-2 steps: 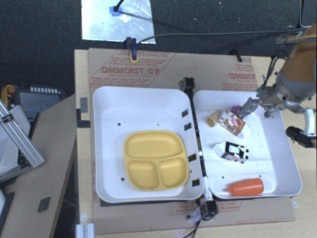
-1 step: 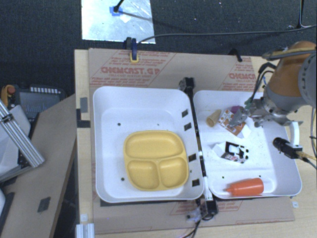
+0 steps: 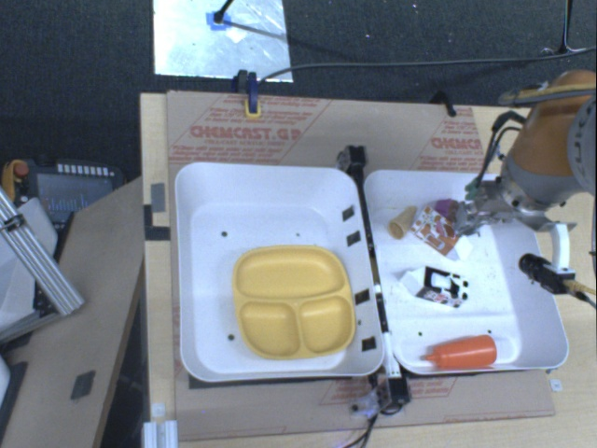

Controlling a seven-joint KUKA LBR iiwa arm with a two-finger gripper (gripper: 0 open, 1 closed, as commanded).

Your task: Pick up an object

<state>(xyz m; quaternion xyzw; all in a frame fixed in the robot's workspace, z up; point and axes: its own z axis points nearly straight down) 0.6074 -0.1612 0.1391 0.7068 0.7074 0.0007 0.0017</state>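
Observation:
In the right bin lie several objects: a small tan cone, a red-and-white patterned packet, a black-and-white item and an orange carrot-shaped toy. My gripper is low over the bin's back part, at the right edge of the patterned packet. The arm with its orange band comes in from the right. Nothing is lifted off the bin floor.
The left bin holds a yellow divided plate. A black divider with clips runs between the bins. A black fitting sticks over the right bin's right wall. Cardboard lies under both bins.

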